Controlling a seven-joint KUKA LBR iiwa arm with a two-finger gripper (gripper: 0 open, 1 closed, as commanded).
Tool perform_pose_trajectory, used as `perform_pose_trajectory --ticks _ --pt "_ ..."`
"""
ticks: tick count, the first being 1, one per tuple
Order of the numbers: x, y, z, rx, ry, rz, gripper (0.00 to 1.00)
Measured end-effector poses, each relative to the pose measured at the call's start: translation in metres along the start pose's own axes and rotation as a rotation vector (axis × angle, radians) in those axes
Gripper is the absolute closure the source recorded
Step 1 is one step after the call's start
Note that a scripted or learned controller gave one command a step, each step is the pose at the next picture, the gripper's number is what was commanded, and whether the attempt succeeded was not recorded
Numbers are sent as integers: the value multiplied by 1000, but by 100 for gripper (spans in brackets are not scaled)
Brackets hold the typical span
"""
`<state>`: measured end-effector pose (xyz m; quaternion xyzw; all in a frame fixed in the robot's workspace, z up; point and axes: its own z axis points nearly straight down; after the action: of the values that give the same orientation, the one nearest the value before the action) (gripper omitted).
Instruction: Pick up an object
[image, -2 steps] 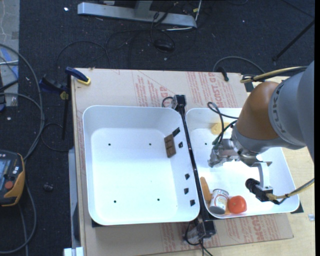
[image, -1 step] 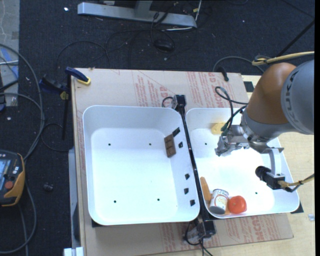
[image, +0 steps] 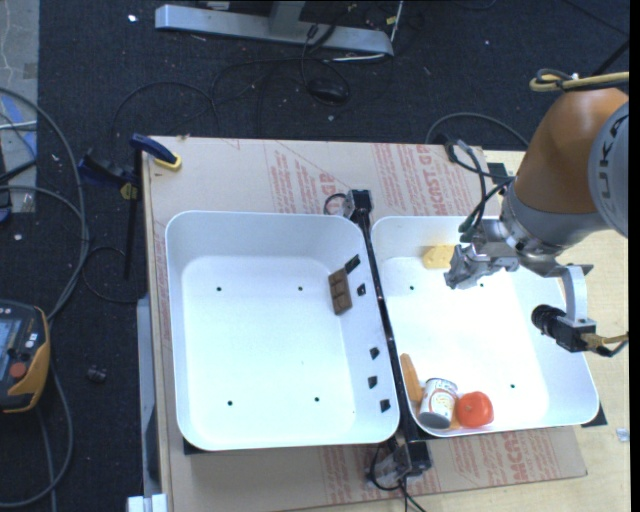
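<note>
My gripper (image: 464, 273) hangs over the back of the right bin (image: 520, 330), just right of a pale yellow chunk (image: 437, 257) that lies near the bin's back wall. In the front corner of that bin lie an orange carrot-like stick (image: 410, 374), a small tin can (image: 437, 400) on its side and a red tomato (image: 475, 409). A brown chocolate-bar piece (image: 341, 292) leans on the right wall of the left bin (image: 250, 330). I see nothing between the gripper's tips.
The arm's orange band (image: 570, 140) and grey wrist fill the space above the right bin's back right. A black camera mount (image: 560, 325) juts out over the right bin's right side. Cables lie on the dark floor behind the bench.
</note>
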<state>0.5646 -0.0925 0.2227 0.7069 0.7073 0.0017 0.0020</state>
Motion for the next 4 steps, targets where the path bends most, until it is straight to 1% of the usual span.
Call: perform_pose_trajectory --ticks 1,2,3,4 --pt "0 0 -4 5 1 0 100" --pt "54 -18 3 7 2 -4 100" --pt "101 -32 -11 5 2 -4 100" --pt "148 -36 -7 6 1 -4 100"
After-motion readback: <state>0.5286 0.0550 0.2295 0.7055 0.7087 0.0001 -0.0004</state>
